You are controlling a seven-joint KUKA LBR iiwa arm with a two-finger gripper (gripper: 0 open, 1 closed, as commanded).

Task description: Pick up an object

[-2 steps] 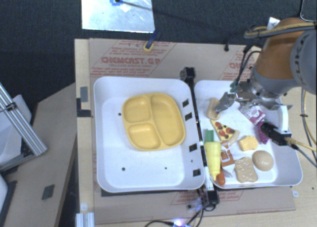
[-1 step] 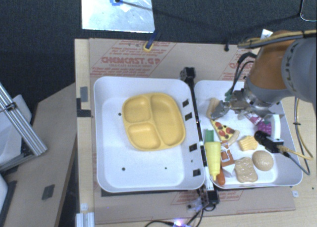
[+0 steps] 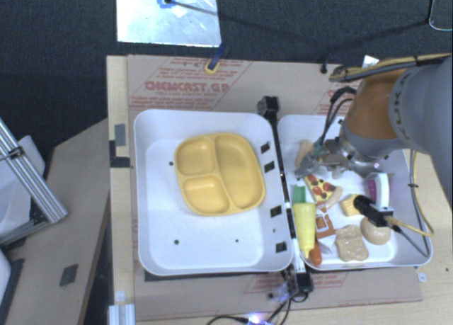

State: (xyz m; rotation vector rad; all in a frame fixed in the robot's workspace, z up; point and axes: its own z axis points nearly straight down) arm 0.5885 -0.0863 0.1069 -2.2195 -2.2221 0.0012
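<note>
The right bin (image 3: 410, 260) holds several toy foods. A pizza slice (image 3: 323, 190) lies near its middle, with a yellow bottle (image 3: 304, 224) with a green cap along the bin's left wall. A tan bread slice (image 3: 351, 243), a round bun (image 3: 376, 233) and a yellow cheese wedge (image 3: 348, 206) sit toward the front. My gripper (image 3: 309, 166) hangs low over the bin's left part, just behind the pizza slice and next to a beige piece (image 3: 304, 149). Nothing shows between its fingers.
The left bin (image 3: 152, 246) carries a yellow divided plate (image 3: 218, 173). A pink and white item (image 3: 379, 190) lies by the right bin's right side, and a red and white carton (image 3: 325, 226) beside the bottle. The grey arm (image 3: 417, 104) crosses the right bin's back.
</note>
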